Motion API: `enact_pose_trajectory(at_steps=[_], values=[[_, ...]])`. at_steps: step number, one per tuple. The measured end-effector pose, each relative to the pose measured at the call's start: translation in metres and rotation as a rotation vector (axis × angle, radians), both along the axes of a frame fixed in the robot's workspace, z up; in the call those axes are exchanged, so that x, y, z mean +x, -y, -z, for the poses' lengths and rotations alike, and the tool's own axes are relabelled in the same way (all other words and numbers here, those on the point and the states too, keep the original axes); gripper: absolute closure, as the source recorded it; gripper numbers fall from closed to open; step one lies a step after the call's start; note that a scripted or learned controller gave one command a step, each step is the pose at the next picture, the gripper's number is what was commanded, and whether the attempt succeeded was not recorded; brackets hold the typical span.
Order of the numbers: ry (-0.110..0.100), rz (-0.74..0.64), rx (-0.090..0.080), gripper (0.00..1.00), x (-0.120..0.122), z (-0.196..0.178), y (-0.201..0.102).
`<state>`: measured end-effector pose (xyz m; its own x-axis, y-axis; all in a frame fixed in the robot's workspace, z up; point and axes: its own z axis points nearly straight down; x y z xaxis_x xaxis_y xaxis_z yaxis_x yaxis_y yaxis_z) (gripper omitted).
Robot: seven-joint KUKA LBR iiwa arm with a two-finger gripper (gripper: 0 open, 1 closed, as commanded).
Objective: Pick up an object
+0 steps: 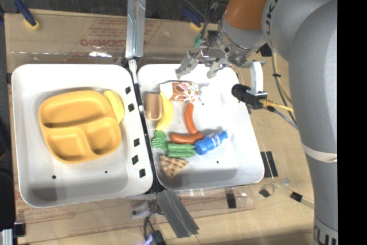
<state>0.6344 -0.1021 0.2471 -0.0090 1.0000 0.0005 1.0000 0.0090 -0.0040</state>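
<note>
Arm: the grey arm comes in from the right, its gripper (199, 66) hanging over the far edge of the right bin (243, 149), above the bin floor.

Jaws: spread apart, with nothing between the two fingers (184, 67); bare white bin shows under them.

Things to pick: all lie loose in the right bin. A small printed carton (182, 90) sits just in front of the gripper, near the far edge. A bun-coloured piece (153, 106) and a banana (167, 113) lie against the left wall. An upright red sausage (190, 117) stands mid-bin, a second sausage (186, 137) lies across below it, and a blue bottle (210, 142) touches that one's right end. Green vegetables (174, 148) and a waffle-like wedge (172, 165) crowd the near left corner.

Left bin: the left bin (28, 181) carries a yellow divided tray (80, 123), well apart from the gripper.

Done so far: by my reading, only the approach; nothing is lifted and nothing is gripped.

Left to do: choose a piece, drop down to it, close on it and raise it. The carton looks the closest candidate, though which piece it is aiming for I can't say.
</note>
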Motion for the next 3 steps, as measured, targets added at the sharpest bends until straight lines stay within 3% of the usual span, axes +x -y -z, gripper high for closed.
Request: enact_pose_trajectory(at_steps=[1,2,3], values=[[-0.009,0.114,-0.001,0.0,-0.061,0.104,0.03],[0.002,0.287,-0.003,0.0,-0.022,0.156,0.038],[-0.001,0.298,-0.003,0.0,-0.033,0.156,0.015]])
